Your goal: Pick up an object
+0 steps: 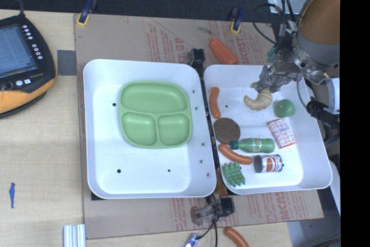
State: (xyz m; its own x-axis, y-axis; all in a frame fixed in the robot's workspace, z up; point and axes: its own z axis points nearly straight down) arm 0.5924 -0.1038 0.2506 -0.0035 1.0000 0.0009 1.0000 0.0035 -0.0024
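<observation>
Tan and curved, the croissant [258,100] is lying in the upper part of the right bin [324,162], with the gripper [269,83] hovering right at its top end. Whether the jaws are parted or clenched I cannot tell; the croissant may be rolling away if they are closing off-centre on its curve.

Glossy white plastic bins [98,124], matt green plastic tray [155,113], brown cardboard sheet [150,37]

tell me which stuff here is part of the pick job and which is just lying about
Job: pincer over the croissant; other pickables in the right bin: green bottle, can, green ball.

Lying about: green divided plate, tablet, carrot outside the bins, blue clamps.
</observation>
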